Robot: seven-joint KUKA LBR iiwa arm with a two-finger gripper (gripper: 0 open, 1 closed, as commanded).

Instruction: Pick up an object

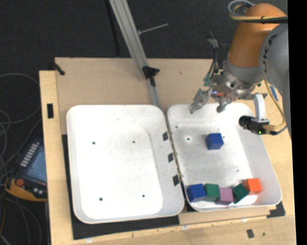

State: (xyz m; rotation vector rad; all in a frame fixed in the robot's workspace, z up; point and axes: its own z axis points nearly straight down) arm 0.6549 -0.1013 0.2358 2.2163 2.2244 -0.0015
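Camera view: a small blue cube (214, 141) sits alone, right of centre, in the right bin (255, 156); above it, the claw (209, 105) hangs spread and empty.

Bench: tan board (107, 81), flat, with a black mat edge showing under the bins at the front.
Left bin (77, 162): shallow, white, lies directly on the bench.
Right bin (260, 156): shallow, white, just beside the left bin, their inner rims touching at black clips (171, 157).
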